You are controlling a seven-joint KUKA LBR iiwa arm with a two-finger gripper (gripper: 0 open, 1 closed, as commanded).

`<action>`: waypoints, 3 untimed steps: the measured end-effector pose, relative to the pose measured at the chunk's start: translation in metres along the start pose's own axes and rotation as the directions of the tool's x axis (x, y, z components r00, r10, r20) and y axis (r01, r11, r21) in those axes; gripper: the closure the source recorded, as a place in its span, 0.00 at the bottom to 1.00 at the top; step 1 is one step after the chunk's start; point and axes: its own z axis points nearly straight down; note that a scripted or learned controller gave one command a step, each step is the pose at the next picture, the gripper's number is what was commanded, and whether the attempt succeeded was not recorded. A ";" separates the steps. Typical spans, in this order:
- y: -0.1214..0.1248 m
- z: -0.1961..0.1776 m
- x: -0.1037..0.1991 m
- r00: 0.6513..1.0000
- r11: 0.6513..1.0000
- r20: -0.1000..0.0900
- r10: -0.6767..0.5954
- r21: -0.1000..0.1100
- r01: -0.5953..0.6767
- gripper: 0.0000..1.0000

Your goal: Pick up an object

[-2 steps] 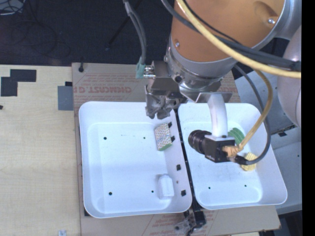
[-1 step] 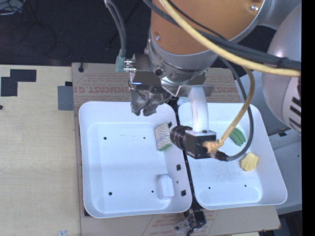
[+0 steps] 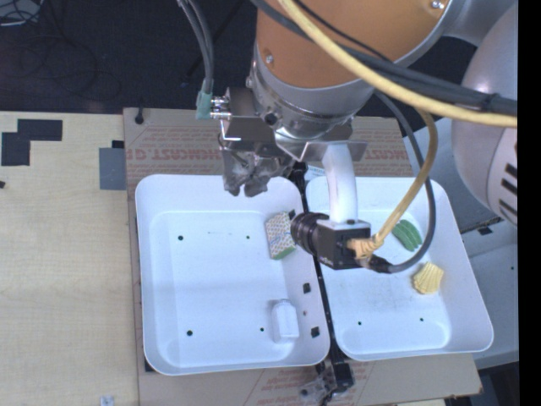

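Observation:
My gripper (image 3: 248, 179) hangs under the big orange-banded wrist, over the far edge of the left bin (image 3: 161, 277). Nothing shows beneath it. A small block with a green and white checked pattern (image 3: 279, 235) lies in the left bin against its right wall, below and right of the gripper. Near that bin's front right corner sits a white block (image 3: 285, 320). In the right bin (image 3: 456, 328) a green piece (image 3: 407, 233) lies near the right side, with a yellow piece (image 3: 428, 278) just in front of it.
A black cylindrical unit (image 3: 331, 240) on a white stalk hangs over the divide between the bins, with a yellow cable looping to it. Brown cardboard (image 3: 169, 142) lies under both bins. A pale bench top (image 3: 59, 252) stretches to the left.

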 end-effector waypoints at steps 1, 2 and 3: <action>0.006 0.125 -0.001 1.000 1.000 0.008 0.004 0.013 -0.004 1.00; 0.082 0.152 -0.007 1.000 1.000 0.004 0.007 0.002 -0.007 1.00; 0.123 0.152 0.000 1.000 1.000 0.001 0.005 -0.002 -0.005 1.00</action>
